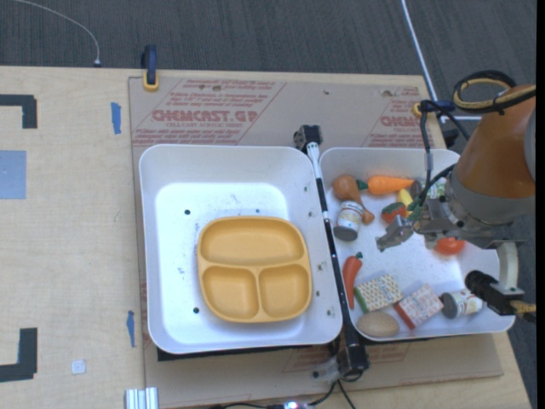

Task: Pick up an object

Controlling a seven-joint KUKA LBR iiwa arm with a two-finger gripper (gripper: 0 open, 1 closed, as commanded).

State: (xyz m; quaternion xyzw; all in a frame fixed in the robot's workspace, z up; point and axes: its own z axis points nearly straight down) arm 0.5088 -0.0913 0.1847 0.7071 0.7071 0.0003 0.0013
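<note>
The right bin [385,156] held the pickable items: a carrot [391,183] near the far wall, a brown pear-like piece [345,187] beside it, a small can [347,221] lying near the divider, a red pepper [352,273] against the near-left wall, a checkered block [379,291], a red-and-white packet [418,306], a tan oval piece [377,324] at the near wall, a small bottle [460,303] and a red tomato-like piece [449,245].

The gripper [398,231] hung over the middle of this bin, between the can and the tomato-like piece, touching neither as far as could be seen. Whether its fingers were wide or narrow could not be told. Nothing was seen held.

In my judgement the step was the approach. To do it well, the tool should come straight down on a single item lying apart from its neighbours; the can looked the nearest such candidate, though round sides may roll.

The left bin [162,254] carried a yellow divided plate [254,267].

The board [204,109] beneath bore red printing, partly legible as "CHEMCAST GP"; the smaller lines could not be read. The can's label was too small to read.
</note>
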